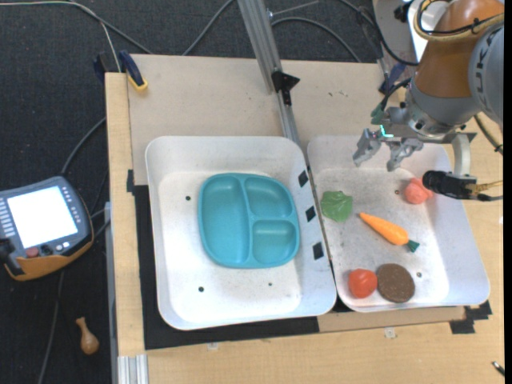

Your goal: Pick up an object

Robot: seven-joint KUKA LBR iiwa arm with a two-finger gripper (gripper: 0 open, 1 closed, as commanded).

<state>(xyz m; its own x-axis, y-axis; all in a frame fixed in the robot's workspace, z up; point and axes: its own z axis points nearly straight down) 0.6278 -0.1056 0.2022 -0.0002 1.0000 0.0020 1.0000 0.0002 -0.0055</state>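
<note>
Wooden bench [208, 94] w/ two bins, gripper [382, 155] spread wide, empty, above right bin [472, 274].

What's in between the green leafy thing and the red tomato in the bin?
The camera view shows the orange carrot between the green lettuce piece and the red tomato, a little to the right of the straight line, touching neither.

Tool [382, 154] open, nothing between its fingers, above right bin [472, 270] far end. Bin holds carrot [383, 229], tomato [362, 283], lettuce [337, 206]. Left bin [172, 294] holds teal tray [246, 219].
</note>
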